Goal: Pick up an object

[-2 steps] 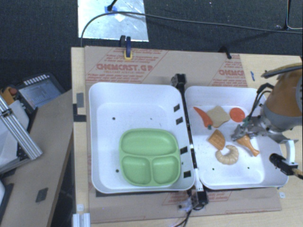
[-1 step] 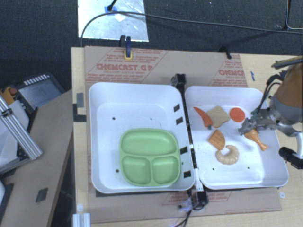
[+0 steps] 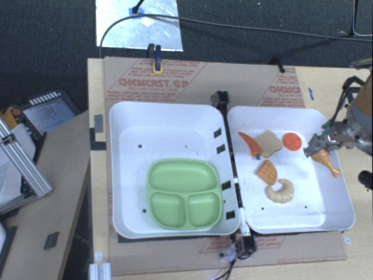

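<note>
Tool above tapering orange drumstick; smooth compartmented green plate

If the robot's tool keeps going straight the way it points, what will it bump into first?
The tool points left across the right bin. It would probably meet the orange-red round piece first, though height is hard to judge; a drumstick-shaped piece sits right below it.

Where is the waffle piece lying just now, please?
The waffle piece lies mid right bin, below the tan bread slice and just above the curled croissant.
</note>
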Tool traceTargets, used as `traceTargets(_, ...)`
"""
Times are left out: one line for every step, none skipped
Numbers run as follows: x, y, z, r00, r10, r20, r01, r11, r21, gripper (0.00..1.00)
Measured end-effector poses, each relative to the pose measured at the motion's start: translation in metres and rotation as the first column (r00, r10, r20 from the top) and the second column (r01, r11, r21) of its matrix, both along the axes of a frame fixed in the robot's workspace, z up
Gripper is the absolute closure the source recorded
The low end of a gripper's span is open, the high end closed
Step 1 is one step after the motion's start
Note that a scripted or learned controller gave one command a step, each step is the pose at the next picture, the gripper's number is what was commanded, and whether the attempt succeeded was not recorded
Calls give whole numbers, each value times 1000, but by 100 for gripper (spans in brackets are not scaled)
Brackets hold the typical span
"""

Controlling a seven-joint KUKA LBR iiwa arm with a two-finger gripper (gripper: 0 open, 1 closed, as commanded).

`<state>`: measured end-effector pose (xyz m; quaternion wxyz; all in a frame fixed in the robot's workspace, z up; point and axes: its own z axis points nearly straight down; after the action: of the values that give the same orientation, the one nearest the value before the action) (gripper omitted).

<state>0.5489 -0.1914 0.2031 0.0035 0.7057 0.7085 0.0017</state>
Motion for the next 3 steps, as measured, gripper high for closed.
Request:
traceTargets(10, 3, 60, 1000, 1, 1, -1, 1000, 0, 100)
traceTargets(17, 51, 51, 1000, 5, -5, -5, 1000, 3, 100)
traceTargets(19, 106, 38, 1000, 5, -5, -5, 1000, 3, 100)
